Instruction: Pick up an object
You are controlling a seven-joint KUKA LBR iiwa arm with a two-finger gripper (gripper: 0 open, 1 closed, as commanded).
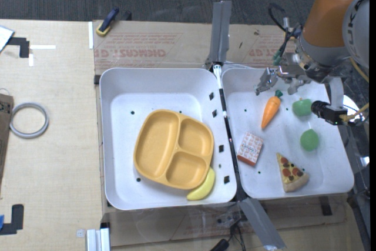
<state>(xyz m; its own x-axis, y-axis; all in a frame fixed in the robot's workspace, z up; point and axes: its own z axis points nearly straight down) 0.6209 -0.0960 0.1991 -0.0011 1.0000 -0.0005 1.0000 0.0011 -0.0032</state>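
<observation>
Lying in the right bin (329,185), the toy carrot (270,111) is the object nearest the gripper (269,80), which hangs just above the carrot's green top at the bin's far side. Two green balls (309,139) sit to the right, a pizza slice (290,173) and a patterned block (250,148) nearer the front. The carrot's tapered, slanted body could slip sideways or roll out of a closing grasp. Gripper jaws appear slightly parted and hold nothing; no object sits between them.
</observation>
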